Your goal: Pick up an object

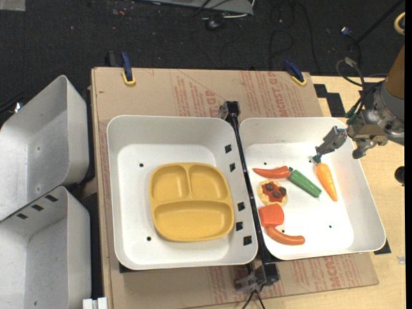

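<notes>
One carrot (326, 180) just below end effector (341, 143) (rt bin (360, 237))

Right bin's got the toy food: an orange carrot (327, 181) near the far right wall, a green cucumber (304, 183) beside it, and a red chili (271, 171), little pizza (273, 192), red block (271, 215) and sausage (285, 237) along the left side.

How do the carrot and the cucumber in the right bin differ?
The carrot is orange and tapers to a point; the cucumber is green and blunt at both ends. The carrot lies nearer the bin's right wall, the cucumber nearer the middle. Both are long, slanted, and lie flat beside each other in the right bin.
</notes>
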`<state>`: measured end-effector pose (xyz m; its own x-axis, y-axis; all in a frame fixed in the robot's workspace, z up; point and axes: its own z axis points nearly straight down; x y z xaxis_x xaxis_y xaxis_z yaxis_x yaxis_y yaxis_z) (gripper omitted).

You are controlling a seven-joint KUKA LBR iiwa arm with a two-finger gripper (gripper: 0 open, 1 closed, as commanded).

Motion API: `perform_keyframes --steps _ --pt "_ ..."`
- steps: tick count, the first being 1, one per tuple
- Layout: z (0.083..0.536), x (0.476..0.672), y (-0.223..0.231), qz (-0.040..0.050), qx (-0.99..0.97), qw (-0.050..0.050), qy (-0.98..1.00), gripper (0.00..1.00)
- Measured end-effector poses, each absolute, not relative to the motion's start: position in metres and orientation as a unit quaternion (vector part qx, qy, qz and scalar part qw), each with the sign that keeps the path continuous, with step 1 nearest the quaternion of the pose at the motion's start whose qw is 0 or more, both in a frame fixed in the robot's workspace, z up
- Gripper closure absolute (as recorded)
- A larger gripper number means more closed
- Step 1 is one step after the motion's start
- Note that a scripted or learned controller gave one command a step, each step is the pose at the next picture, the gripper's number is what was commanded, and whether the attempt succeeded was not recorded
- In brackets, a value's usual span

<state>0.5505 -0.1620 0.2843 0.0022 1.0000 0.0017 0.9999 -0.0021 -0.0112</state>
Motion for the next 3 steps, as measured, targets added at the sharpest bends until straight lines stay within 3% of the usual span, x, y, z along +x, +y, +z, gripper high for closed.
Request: perform_keyframes --steps 1,2,3 --pt "0.29 0.552 -0.162 0.0003 -0.707 0.0 -0.707 0.0" --pt "0.235 0.543 -0.156 0.0016 -0.708 0.002 -0.707 0.0" --pt "0.181 0.551 -0.161 0.0014 -0.708 0.002 -0.706 0.0"
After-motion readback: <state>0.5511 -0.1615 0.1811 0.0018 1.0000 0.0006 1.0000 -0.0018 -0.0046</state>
